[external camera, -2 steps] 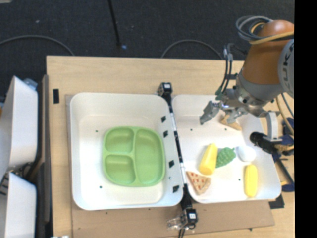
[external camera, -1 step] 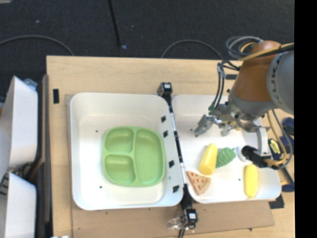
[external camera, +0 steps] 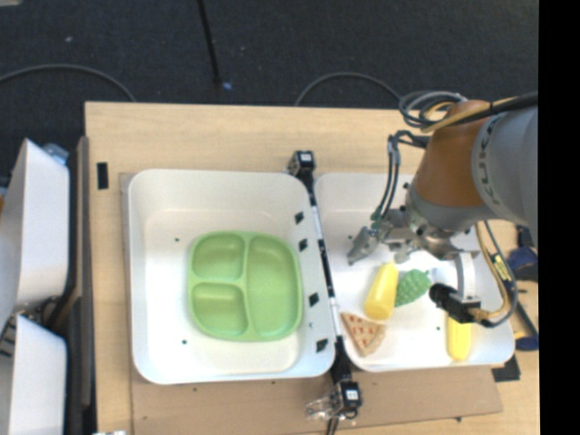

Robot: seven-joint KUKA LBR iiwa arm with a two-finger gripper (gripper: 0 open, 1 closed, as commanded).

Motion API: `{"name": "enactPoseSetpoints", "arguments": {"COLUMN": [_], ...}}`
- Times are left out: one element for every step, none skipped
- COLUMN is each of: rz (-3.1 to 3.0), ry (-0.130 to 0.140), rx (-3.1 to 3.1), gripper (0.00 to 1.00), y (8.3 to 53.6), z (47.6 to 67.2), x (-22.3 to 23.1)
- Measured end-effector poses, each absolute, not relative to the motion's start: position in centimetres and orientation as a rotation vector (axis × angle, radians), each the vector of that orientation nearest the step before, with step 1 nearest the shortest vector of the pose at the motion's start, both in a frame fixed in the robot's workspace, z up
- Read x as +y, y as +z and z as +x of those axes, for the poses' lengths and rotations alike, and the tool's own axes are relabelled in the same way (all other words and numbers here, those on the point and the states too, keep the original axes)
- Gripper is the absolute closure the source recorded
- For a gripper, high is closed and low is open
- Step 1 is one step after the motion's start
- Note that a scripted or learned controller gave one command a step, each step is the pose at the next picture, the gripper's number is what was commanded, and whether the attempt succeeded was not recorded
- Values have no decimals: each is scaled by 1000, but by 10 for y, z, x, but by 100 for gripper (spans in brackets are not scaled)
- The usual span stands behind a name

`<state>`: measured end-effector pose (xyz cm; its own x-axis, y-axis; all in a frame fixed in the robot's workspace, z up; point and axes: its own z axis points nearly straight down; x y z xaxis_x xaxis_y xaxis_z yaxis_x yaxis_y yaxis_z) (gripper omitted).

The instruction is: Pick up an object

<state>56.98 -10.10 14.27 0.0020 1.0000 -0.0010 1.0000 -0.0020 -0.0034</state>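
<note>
The right bin (external camera: 349, 198) holds a yellow corn-like piece (external camera: 381, 292), a green knobbly toy (external camera: 413, 286) beside it, a pizza-slice toy (external camera: 363, 333) at the front left, and a second yellow piece (external camera: 459, 339) at the front right. My gripper (external camera: 382, 248) hangs just behind the top end of the yellow corn-like piece. It is open, one finger (external camera: 360, 248) out to the left, with nothing between the fingers. The arm's grey and orange wrist (external camera: 458, 175) covers the bin's back right part.
In the left bin (external camera: 149, 207) lies a green divided plate (external camera: 245, 285). A black clip rail (external camera: 314, 243) runs between the two bins. Cables (external camera: 480, 311) trail from the wrist over the right bin's right side.
</note>
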Motion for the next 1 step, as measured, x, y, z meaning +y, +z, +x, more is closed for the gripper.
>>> {"name": "enactPoseSetpoints", "arguments": {"rz": [-2224], "ry": [4], "rx": [-2218], "gripper": [0], "y": [98], "z": [569], "x": [-102]}}
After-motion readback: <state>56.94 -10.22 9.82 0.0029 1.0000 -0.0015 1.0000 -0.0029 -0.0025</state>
